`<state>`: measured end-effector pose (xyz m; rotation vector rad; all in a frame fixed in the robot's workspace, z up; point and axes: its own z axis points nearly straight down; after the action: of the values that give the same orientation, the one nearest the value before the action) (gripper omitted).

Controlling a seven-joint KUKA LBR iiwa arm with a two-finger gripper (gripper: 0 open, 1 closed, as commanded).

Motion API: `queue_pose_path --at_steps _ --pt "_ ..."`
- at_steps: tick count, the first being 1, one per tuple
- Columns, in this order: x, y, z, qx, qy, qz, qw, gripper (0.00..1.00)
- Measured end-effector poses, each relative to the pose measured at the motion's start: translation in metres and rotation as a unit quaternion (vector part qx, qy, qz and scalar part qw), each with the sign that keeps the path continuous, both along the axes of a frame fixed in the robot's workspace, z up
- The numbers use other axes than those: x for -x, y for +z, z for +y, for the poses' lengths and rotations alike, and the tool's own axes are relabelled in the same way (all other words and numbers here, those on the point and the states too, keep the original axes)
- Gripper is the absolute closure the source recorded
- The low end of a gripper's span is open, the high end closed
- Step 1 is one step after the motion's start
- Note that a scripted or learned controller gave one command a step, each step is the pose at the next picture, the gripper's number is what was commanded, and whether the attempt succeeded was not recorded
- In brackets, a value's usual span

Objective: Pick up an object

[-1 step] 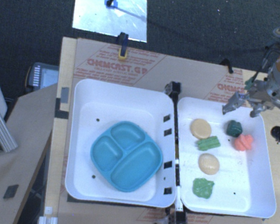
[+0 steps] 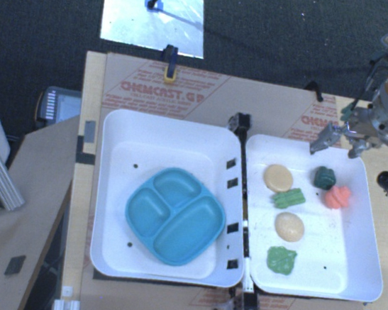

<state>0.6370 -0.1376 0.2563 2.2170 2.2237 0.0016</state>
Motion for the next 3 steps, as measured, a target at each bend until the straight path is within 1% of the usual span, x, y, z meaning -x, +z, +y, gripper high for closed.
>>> queue_pose_path --at_steps 1,2,3 --pt "0.009 -0.048 -0.003 0.0000 -0.001 0.001 1.0000 0.00" --pt "0.003 -0.107 -0.008 0.0000 -0.001 0.001 1.0000 0.00" --pt "0.002 -0.156 -0.018 -0.0005 -0.001 0.002 1.0000 0.00"
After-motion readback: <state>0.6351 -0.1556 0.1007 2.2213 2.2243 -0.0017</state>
